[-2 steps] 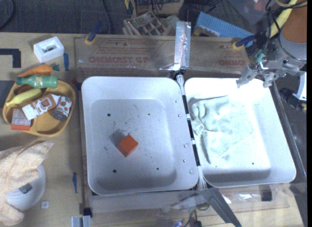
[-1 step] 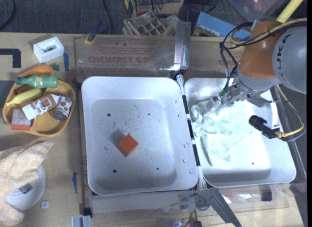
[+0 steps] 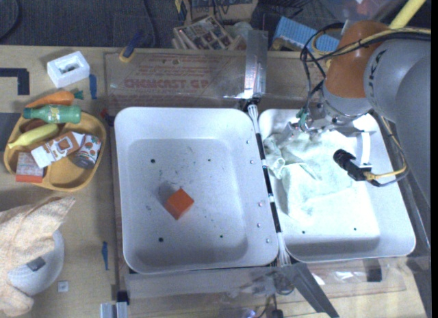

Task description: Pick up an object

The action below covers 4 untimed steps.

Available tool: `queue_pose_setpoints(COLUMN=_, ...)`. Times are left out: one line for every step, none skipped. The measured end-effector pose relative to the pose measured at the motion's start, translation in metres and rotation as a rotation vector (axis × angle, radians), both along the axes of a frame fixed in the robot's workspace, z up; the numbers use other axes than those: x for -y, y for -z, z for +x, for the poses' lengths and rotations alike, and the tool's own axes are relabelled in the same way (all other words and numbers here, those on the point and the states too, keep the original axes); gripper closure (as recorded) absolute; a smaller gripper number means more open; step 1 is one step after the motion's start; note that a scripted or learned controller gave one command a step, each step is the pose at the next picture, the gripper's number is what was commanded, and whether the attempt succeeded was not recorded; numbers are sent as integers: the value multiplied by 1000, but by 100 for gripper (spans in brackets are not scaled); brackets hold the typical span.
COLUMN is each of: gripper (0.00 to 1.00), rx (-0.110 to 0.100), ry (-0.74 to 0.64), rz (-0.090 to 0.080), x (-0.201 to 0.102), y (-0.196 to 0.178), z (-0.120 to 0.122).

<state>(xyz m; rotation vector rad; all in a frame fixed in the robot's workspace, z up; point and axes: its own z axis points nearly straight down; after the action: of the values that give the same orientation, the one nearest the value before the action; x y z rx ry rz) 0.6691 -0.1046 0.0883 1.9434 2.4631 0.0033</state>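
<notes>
An orange cube [image 3: 179, 202] lies in the left bin [image 3: 137, 132], a little left of its middle. A crumpled white cloth with green tints [image 3: 301, 167] covers the upper left part of the right bin [image 3: 383, 234]. My gripper [image 3: 306, 123] hangs low over the cloth's upper edge near the back of the right bin, under the arm's orange band [image 3: 356, 53]. Whether it touches the cloth I cannot tell, and nothing shows as held.
A black plug on a yellow cable [image 3: 350, 162] hangs off the arm above the right bin. Left of the bins stands a yellow bowl [image 3: 68, 180] of toy food, with a beige cloth [image 3: 34, 234] below it. A clear plastic lid [image 3: 178, 81] lies behind the left bin.
</notes>
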Motion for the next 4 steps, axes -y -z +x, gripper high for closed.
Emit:
queue_pose_setpoints(gripper=0, rx=-6, ry=218, rz=0, x=-60, y=-93, z=-2)
queue_pose_setpoints(gripper=0, rx=-1, ry=193, rz=1, x=-10, y=-5, z=-37)
queue_pose_setpoints(gripper=0, rx=-6, ry=229, rz=0, x=57, y=-36, z=-39)
queue_pose_setpoints(gripper=0, rx=5, ry=186, rz=0, x=0, y=-4, z=-10)
